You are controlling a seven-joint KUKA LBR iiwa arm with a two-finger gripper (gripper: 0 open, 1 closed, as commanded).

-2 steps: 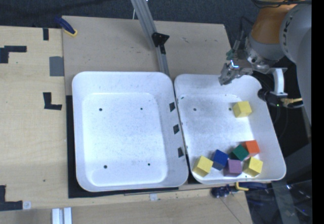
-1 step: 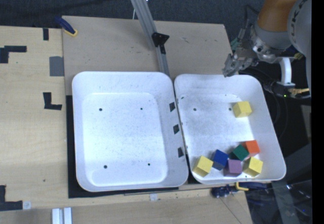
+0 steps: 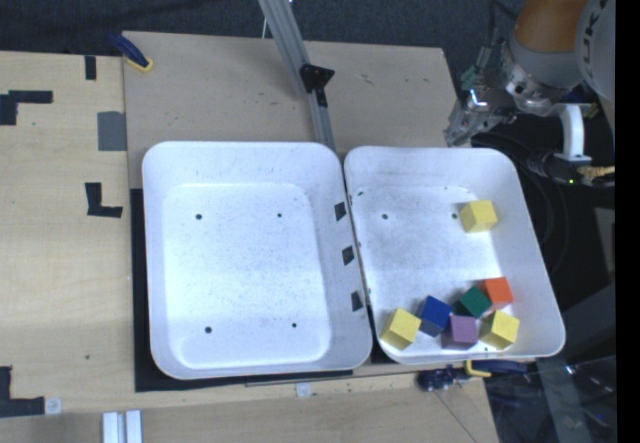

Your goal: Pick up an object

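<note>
Closest to the camera, along the near wall of the right bin [image 3: 520, 231], lies a tight cluster of small cubes: a yellow cube [image 3: 402, 328], a blue cube [image 3: 435, 314], a purple cube [image 3: 463, 330], a green cube [image 3: 473, 302], an orange cube [image 3: 497, 290] and a second yellow cube [image 3: 502, 329]. Several of them touch each other. A lone yellow cube [image 3: 478, 216] sits apart from them, near the far right side of the same bin. The gripper [image 3: 468, 118] hangs just outside the far rim of this bin, at its upper right corner, and it carries nothing; how far it is open I cannot tell, because it looks small and dark against the background. The lone cube is the nearest one to it, while the cluster is well apart, on the opposite side of the bin. I judge the main risk to be in the cluster: the cubes are packed closely and next to the wall, so a descending gripper could land on a neighbour, push the cubes aside, or hit the wall and close on nothing. The lone cube seems safer, though an off-centre approach could still knock it away. The left bin [image 3: 240, 156] holds no cubes.
</note>
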